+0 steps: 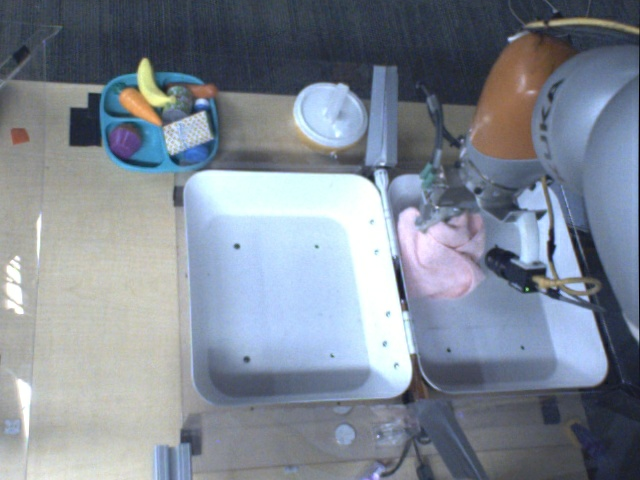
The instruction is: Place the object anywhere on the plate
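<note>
The arm has its claw [437, 204] down in the right bin [520, 353], at the upper edge of a crumpled pink cloth [440, 258] lying by the bin's left wall. From here I cannot tell how the claw is set or whether it has any cloth in it; the wrist hides that.

No plate is plain to me. The likeliest is the round white dish with a yellow rim [331, 116] on the desk [90, 298] behind the bins. By my reckoning the job is barely begun: grasp, lift and carry all remain.
</note>
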